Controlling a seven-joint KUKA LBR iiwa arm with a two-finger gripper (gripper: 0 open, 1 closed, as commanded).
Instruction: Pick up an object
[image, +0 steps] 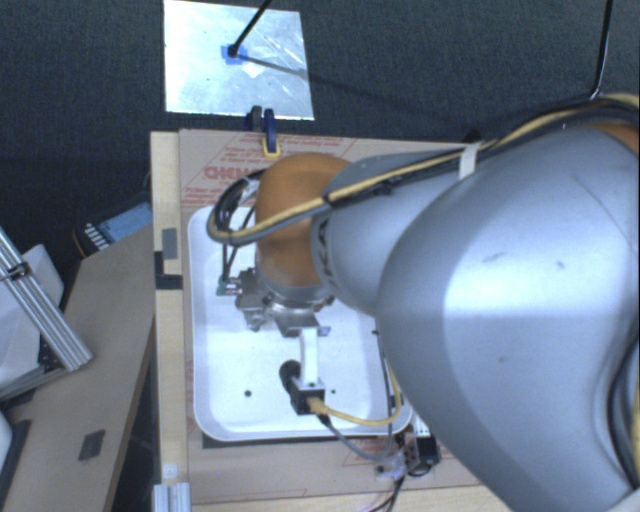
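The grey arm (480, 300) came in from 3 o'clock and took up the whole right half of the view, from 1 o'clock round to 5 o'clock. What lay beneath it there could not be told. Its orange band (290, 215) sat just above centre. Below that the gripper (285, 318) hung at the centre of the view, over the upper middle of the white bin (212, 405). The wrist blocked the gripper's tip, so it could not be told how far open it was or whether it had hold of anything.

The bin lay from the centre down toward 7 o'clock, with its rounded rim showing along the left and bottom sides. Its visible floor was bare white plastic, apart from two dark specks (248, 392) toward 6 o'clock. One was left of the gripper's line and one right of it. They were too small to tell whether they were objects to pick or only marks on the floor.

The bin rested on a cardboard sheet (225, 165) with red print, which reached up toward 12 o'clock. A blue and yellow clamp (266, 130) gripped the sheet's top edge. Beyond it, at 12 o'clock, a shiny silver panel (235, 60) lay on dark cloth with a scrap of blue tape (232, 53) on it. The wooden bench (110, 330) stretched toward 8 o'clock, and an aluminium rail (40, 310) slanted across at 9 o'clock.
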